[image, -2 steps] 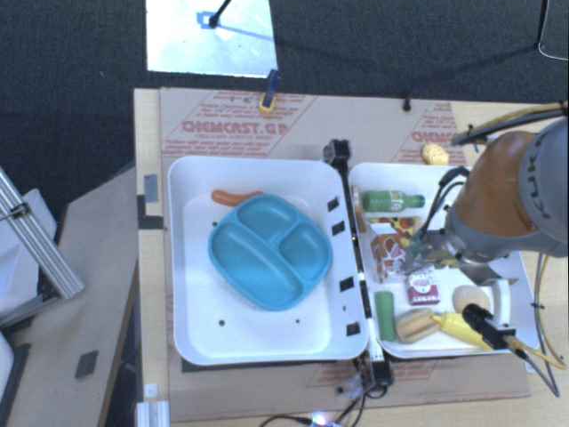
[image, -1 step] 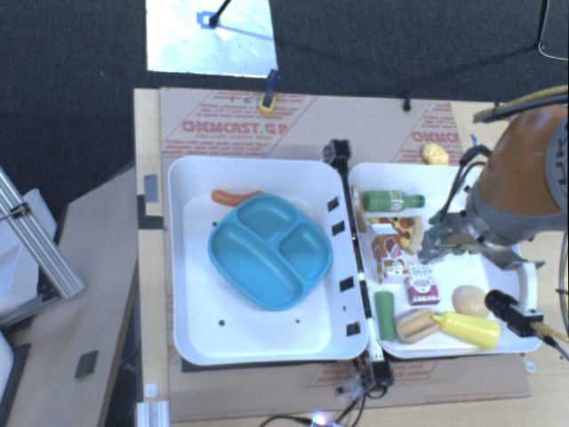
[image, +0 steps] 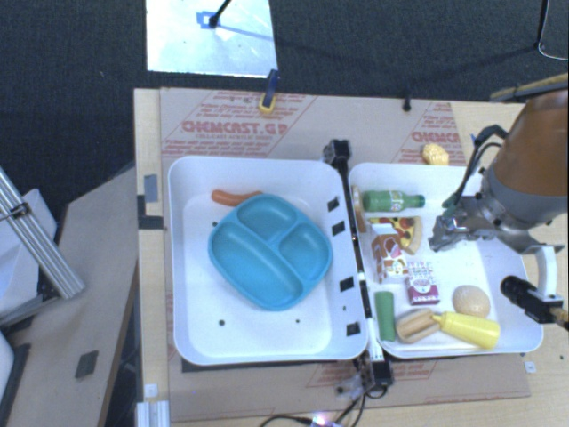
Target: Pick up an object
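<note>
bench (image: 373, 114): printed board | floor (image: 71, 60): dark carpet

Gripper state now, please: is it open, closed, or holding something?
Gripper: cannot be told; it hangs over the right bin, right of the pizza slice, with no object seen between its tips.

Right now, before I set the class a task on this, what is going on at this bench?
A robot arm reaches in from the right, its end effector hanging over the right bin, which holds toy food: a green bottle, a pizza slice, a hot dog, a yellow bottle and more. Nothing is visibly held. The left bin holds a blue divided plate and an orange sausage.
</note>
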### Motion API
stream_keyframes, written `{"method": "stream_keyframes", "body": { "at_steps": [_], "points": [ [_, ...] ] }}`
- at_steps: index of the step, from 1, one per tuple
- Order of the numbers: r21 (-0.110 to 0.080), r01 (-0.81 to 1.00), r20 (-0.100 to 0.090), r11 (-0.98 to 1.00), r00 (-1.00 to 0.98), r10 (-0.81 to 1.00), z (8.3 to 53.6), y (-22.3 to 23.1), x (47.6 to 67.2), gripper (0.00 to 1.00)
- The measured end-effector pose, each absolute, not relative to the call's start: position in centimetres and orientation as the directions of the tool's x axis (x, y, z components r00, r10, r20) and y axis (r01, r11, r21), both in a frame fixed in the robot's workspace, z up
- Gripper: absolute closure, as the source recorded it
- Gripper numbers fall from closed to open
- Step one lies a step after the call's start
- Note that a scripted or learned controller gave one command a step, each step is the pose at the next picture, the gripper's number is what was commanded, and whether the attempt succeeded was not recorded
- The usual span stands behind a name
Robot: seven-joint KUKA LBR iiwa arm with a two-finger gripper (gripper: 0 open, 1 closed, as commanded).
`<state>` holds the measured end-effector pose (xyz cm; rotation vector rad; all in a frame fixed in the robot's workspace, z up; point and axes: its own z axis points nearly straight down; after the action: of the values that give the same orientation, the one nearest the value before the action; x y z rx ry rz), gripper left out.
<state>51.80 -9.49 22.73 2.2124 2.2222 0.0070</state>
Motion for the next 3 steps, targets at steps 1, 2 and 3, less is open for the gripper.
{"method": "stream_keyframes", "body": {
  "at_steps": [1, 2, 3],
  "points": [
    [0.004, 1.000, 0.002, 0.010, -0.010, 1.000, 23.3, -4.2, 53.5, 1.00],
    [0.004, 1.000, 0.001, 0.010, -0.010, 1.000, 23.5, 0.3, 56.7, 1.00],
    [0.003, 1.000, -0.001, 0.001, -0.001, 1.000, 23.0, -0.4, 57.2, 1.00]
  ]
}}
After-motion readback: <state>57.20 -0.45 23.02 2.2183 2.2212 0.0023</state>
